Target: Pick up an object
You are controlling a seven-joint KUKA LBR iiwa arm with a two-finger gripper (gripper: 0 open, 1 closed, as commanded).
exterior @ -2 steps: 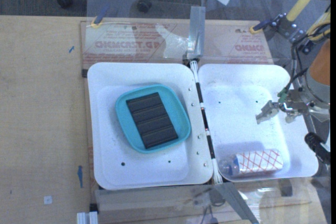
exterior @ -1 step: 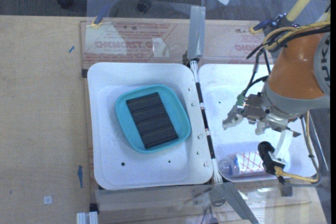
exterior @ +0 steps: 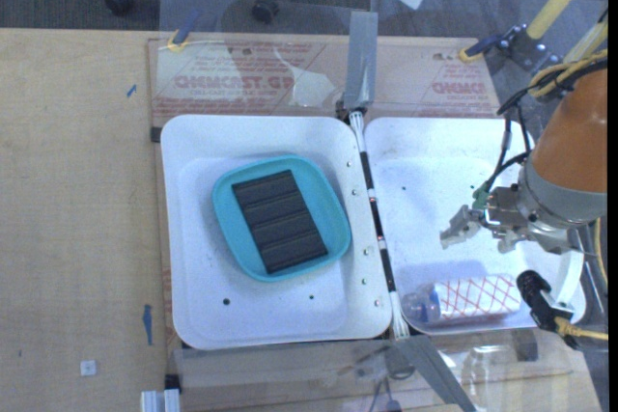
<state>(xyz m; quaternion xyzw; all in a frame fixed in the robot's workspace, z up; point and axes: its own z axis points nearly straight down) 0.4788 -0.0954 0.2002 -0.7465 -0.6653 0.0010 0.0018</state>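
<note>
Right bin (exterior: 415,159), bottle (exterior: 463,297) below jaws (exterior: 462,227) (apart)

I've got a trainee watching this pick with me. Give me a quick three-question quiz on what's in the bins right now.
1. True or false: the teal plate lies in the left bin.
2. Which thing lies along the near wall of the right bin?
A. a dark ridged block
B. a bottle with a red and white pattern
C. a metal spoon
3. Fill in: the tool hangs over the ___ bin.

Key
1. True. The plate sits in the left bin, and the dark ridged block rests on it.
2. B. The bottle lies on its side there, cap toward the divider between the bins.
3. Right. It hangs above the bottle's spot, apart from it.
</note>
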